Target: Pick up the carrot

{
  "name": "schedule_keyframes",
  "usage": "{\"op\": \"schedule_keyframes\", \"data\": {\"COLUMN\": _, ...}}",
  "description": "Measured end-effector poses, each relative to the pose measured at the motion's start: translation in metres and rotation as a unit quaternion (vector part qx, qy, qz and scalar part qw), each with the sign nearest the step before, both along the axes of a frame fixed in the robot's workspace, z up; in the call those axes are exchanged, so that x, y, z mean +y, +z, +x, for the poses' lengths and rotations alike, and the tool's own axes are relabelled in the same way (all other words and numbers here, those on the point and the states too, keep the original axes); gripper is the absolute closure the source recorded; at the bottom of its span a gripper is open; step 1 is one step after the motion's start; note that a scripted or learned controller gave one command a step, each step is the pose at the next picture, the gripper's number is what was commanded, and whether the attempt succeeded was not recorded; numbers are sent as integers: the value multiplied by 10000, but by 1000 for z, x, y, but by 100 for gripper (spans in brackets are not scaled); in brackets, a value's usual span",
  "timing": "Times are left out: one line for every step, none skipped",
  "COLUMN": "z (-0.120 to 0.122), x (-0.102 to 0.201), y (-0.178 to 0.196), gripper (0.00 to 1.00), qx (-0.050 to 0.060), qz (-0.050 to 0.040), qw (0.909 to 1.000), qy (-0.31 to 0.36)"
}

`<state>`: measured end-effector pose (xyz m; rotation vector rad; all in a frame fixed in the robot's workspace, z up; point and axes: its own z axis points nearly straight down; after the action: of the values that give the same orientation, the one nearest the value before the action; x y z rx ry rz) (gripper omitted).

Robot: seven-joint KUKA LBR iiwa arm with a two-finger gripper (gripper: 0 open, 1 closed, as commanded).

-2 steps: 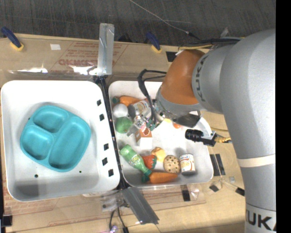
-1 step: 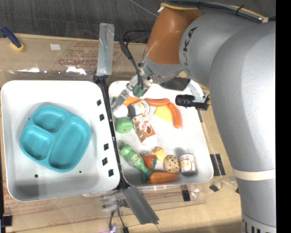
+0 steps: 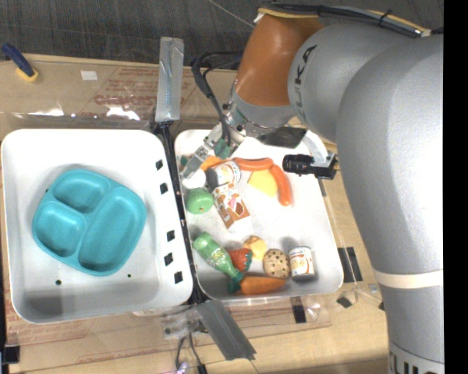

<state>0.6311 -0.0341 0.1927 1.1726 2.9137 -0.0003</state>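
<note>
**Reaching into the right bin, carrot not yet taken**

Hovering low over the far left corner of the right bin, the fingers sit among a cluster of toy food, and how they stand, wide or narrow, cannot be told from this slanted view. Nothing shows between them. The carrot lies well apart from the fingers, toward the near edge of the same bin, flat on its side, just beside a cookie and a small can. Close beside the fingers lie a green apple, a carton and a long orange sausage-like piece. By my reading, the approach step is in hand. The next move calls for travelling across the bin to the carrot, aligning across its narrow width, and descending without nudging the neighbouring cookie.
</note>
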Motion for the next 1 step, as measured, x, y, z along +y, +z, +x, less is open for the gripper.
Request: {"op": "schedule_keyframes", "data": {"z": 0, "x": 0, "y": 0, "gripper": 0, "qx": 0, "qz": 0, "qw": 10000, "qy": 0}}
